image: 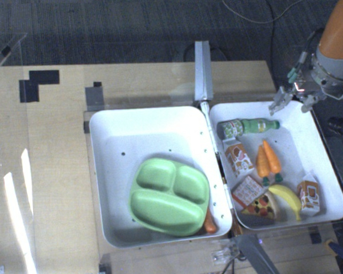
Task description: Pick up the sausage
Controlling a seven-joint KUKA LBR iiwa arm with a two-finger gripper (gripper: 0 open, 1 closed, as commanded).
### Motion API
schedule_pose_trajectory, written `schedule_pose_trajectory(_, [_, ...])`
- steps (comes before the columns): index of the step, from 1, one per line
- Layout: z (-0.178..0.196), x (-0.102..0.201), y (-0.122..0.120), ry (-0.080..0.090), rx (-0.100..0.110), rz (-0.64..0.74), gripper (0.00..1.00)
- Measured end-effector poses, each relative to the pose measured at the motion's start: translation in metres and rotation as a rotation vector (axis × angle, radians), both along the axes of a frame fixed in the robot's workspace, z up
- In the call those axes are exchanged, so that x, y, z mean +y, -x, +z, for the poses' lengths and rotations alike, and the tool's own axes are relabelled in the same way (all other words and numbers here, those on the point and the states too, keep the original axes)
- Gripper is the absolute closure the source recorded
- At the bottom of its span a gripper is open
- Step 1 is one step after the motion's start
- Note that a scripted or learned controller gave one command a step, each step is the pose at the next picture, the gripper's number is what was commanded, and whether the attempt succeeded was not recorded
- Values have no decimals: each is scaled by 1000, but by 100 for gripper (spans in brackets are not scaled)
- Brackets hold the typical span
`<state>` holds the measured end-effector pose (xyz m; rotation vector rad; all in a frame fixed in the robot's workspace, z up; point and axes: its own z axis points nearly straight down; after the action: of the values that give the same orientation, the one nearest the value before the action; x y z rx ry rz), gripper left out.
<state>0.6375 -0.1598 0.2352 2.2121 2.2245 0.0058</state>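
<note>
Lying as a reddish-brown sausage (pixel 209 224) at about five o'clock in the left bin (pixel 129 128), poking out from under the green divided plate (pixel 170 195) and seemingly touching the bin's right wall. Hovering well apart at one o'clock over the right bin (pixel 316 151) with the gripper (pixel 291 100) spread and empty, so probably still approaching, and needing a crossing towards eight o'clock and a descent beside the plate's edge. Reading nothing on the green bottle (pixel 247 127) or the printed packets (pixel 238 158), the lettering being too small.

The sausage (pixel 209 223) lies in the left bin's near right corner, against the wall. It looks orange-brown. Most of it seems hidden under the green plate's edge.
</note>
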Motion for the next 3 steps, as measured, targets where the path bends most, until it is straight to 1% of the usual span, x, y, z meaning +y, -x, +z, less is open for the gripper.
schedule_pose_trajectory(1, [-145,42,-7,1,4,79,0])
schedule_pose_trajectory(2, [-146,4,47,2,-4,93,0])
schedule_pose_trajectory(3, [-151,-3,-24,-2,43,18,0])
